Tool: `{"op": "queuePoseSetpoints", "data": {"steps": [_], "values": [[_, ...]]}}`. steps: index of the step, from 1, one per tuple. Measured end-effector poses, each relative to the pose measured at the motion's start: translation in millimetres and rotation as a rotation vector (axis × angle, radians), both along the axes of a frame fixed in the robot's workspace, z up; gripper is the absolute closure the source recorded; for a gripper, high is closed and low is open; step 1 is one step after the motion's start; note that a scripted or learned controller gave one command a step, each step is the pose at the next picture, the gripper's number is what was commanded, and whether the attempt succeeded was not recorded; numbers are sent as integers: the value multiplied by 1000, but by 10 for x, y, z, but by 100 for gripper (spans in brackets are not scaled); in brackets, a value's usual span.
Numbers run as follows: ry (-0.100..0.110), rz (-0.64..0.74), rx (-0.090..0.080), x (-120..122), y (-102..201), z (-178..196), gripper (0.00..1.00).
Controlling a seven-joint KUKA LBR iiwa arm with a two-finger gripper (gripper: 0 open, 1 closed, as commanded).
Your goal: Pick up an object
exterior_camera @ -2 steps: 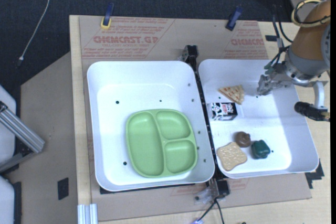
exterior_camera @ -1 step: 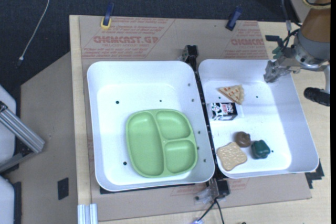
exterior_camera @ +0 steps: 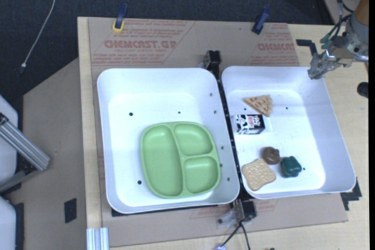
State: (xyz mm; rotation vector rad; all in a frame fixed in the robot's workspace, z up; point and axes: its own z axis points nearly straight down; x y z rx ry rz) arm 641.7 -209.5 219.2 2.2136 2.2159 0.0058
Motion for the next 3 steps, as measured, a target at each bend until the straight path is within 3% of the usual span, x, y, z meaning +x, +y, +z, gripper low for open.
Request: {"op": "queuePoseSetpoints", "data": {"steps": [1, 3], "values": [[0, 0, 0, 16, -4, 549, 100], [11, 5, 7, -339, 1089, 464, 100]]}}
